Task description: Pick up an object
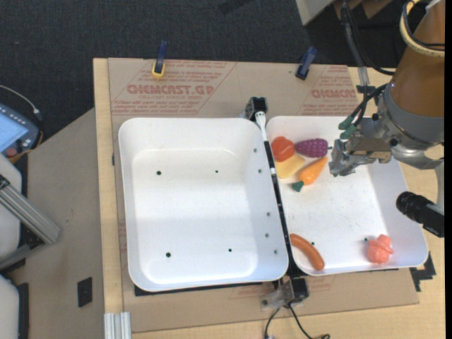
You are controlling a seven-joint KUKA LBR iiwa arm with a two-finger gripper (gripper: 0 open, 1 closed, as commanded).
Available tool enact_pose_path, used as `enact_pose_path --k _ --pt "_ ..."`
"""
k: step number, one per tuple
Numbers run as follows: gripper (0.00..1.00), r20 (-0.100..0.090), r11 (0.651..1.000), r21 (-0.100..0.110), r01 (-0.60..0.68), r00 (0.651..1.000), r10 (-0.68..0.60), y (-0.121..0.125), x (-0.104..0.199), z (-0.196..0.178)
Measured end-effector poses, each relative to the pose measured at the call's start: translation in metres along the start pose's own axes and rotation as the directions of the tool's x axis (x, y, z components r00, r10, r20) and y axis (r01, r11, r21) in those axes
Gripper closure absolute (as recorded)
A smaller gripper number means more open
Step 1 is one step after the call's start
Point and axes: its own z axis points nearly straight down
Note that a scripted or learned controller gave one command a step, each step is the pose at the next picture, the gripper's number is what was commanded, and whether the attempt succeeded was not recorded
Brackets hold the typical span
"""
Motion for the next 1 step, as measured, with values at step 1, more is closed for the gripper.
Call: enact_pose_path --k 1 --pt "0.00 0.000 1.000 0.002 0.000 1.000 0.000 -0.0001 0.0000 0.0005"
